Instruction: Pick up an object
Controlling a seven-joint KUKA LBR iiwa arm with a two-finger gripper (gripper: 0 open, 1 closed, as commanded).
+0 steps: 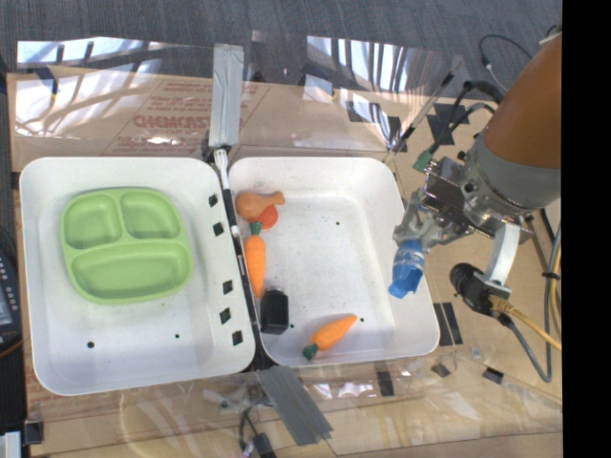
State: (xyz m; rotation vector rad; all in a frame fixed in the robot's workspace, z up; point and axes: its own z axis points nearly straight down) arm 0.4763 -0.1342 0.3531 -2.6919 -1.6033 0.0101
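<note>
My gripper (417,234) hangs over the right rim of the right bin (382,175), shut on a small blue bottle (407,273). The bottle's pale top sits between the fingers and its blue body dangles below them, above the bin's right wall. Along the same bin's left side lie an orange drumstick (259,201), a red piece (268,218) and a carrot (255,264). A black block (275,310) and a second carrot (332,333) rest near the front.
A green divided plate (126,243) lies in the left bin (43,332). Grey tape runs along the ridge between the bins. Cables and black tape marks lie on the bench to the right of the bins.
</note>
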